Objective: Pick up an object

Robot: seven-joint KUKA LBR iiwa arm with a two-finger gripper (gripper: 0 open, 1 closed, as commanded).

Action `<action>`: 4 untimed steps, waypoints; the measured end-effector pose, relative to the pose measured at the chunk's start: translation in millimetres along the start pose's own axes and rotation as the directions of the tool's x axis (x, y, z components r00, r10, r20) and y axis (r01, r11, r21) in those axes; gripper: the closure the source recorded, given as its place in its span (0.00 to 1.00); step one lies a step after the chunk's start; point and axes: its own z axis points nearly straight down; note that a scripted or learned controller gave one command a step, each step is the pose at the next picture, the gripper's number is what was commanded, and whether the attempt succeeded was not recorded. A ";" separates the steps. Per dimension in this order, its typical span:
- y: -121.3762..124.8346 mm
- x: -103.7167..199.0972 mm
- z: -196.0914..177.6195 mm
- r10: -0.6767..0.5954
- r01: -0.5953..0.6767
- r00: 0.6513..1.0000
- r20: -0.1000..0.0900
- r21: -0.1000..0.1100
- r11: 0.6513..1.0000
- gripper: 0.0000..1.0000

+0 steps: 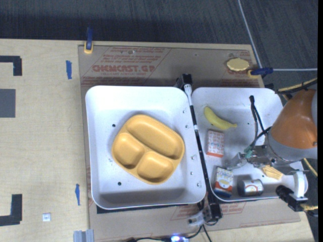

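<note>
Two white bins on the bench, viewed from above at a slant.

In the left bin (pixel 98 135) we see a yellow three-compartment tray (pixel 147 148). In the right bin (pixel 237 96) we find a banana (pixel 218 118), a small carton (pixel 216 143), a cup (pixel 223 179) and a can (pixel 250 187); the arm (pixel 298 127) enters from the right, its gripper (pixel 242 158) low over the bin floor near the carton.

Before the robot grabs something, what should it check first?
1. Things to pick in the right bin: ok, banana, small carton, can and cup.
2. Tool over that bin: ok.
3. Tool already holding something: cannot tell.
4. Banana free of neighbours: ok, it lies apart.
5. Can and cup apart: not ok, they sit close together.
6. Yellow tray out of the way: ok, it is in the left bin.
</note>
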 end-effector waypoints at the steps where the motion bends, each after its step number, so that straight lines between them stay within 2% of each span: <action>1: 1.6 45.7 -0.4 -0.001 0.001 1.000 0.000 -0.004 1.000 0.00; 4: 1.5 45.7 -0.3 0.000 0.000 1.000 0.001 -0.005 1.000 0.00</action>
